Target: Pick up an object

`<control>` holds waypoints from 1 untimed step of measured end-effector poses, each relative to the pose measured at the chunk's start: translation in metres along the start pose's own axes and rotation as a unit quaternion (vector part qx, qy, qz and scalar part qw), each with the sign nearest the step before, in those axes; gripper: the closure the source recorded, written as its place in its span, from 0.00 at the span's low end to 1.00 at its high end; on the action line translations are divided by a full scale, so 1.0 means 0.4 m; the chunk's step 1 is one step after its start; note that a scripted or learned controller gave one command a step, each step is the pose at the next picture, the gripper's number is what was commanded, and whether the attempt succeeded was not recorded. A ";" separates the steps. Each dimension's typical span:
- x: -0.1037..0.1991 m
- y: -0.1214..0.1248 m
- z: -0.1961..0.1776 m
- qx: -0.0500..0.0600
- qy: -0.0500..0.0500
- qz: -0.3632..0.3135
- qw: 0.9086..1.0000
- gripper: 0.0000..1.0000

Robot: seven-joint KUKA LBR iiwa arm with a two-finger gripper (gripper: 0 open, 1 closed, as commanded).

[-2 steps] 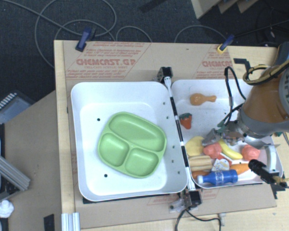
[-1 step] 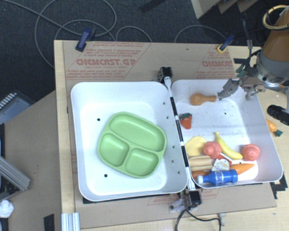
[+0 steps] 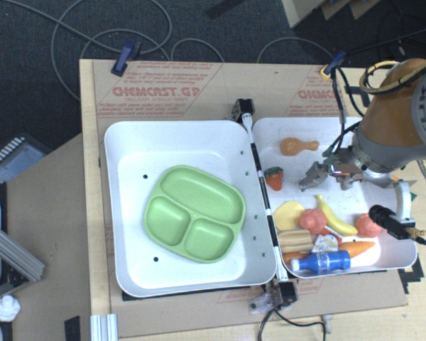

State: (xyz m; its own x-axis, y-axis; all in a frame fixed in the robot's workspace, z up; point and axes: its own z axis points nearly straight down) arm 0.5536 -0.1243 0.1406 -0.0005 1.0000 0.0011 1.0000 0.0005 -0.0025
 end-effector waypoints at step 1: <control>-0.097 -0.175 0.141 0.000 0.001 0.000 1.000 0.00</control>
State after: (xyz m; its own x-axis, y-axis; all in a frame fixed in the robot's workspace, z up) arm 0.4836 -0.1631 0.0842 0.0002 1.0000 0.0023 1.0000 -0.0002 -0.0019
